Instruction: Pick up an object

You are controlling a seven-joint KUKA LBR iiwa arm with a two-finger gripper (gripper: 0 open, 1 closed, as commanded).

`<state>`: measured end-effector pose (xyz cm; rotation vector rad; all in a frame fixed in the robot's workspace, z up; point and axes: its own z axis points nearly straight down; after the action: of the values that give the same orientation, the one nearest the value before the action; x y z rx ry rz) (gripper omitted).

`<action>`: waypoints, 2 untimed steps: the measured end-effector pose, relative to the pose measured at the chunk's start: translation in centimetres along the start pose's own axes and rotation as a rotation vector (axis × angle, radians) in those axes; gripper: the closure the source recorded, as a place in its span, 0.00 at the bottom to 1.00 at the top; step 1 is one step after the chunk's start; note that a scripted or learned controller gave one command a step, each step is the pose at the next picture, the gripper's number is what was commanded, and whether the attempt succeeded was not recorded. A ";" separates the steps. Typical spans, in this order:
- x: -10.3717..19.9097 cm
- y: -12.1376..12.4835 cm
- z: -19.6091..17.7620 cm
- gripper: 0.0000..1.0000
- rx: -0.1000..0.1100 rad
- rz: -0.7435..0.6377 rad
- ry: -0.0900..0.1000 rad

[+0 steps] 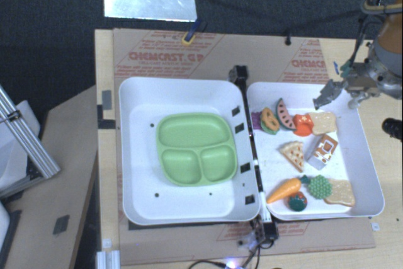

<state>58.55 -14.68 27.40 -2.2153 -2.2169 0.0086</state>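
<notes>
The right bin (365, 164) holds several toy foods: a watermelon slice (286, 114), a red tomato (303, 125), a bread slice (325, 121), a pizza wedge (293, 155), a small carton (323, 150), a carrot (283, 189), a green bumpy piece (319, 186) and a toast slice (340, 193). My gripper (340, 97) hangs over the bin's far right corner, just beyond the bread slice. Its fingers are spread open and nothing sits between them.
The left bin (135, 135) carries a green divided plate (195, 148). A black divider with clips (247, 135) runs between the bins. A purple-and-orange piece (267, 120) lies by the divider. A red-and-green piece (297, 201) sits near the front rim.
</notes>
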 end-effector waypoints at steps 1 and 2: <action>0.0 0.2 -0.6 0.00 -0.011 -0.002 -0.002; 0.0 -0.2 5.5 0.00 -0.006 -0.001 -0.001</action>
<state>58.27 -14.68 21.86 -2.2179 -2.2210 0.0027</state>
